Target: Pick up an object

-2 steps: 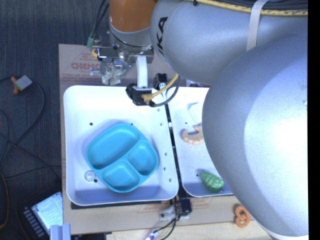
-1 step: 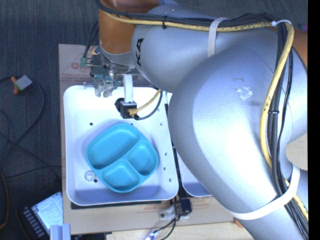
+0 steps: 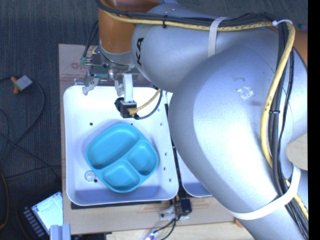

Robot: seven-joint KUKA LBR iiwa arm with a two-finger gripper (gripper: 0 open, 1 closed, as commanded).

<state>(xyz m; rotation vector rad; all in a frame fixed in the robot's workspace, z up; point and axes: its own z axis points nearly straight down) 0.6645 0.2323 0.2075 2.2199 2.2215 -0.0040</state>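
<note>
Bins of shallow white plastic sit side by side on the pale brown surface. We see the left bin almost whole, while the right bin shows us just a corner of its floor under the arm. A blue plate with three compartments lies flat in the left bin, turned at an angle, covering much of the middle and near half of the floor. We count one large compartment toward the far left and two smaller ones toward the near and right sides. Close to the bin's near left corner, just beside the plate's rim, we make out a small clear round thing, too faint for us to name. The end effector hangs over the far edge of the left bin, near its far left corner and apart from the plate, and we cannot tell whether it is spread or pressed together. The grey arm with its orange band reaches in from the right and covers most of that side. On the dark carpet left of the surface lies a small grey and orange block on a thin cable, and a device with a pale screen sits by the near left corner.
</note>
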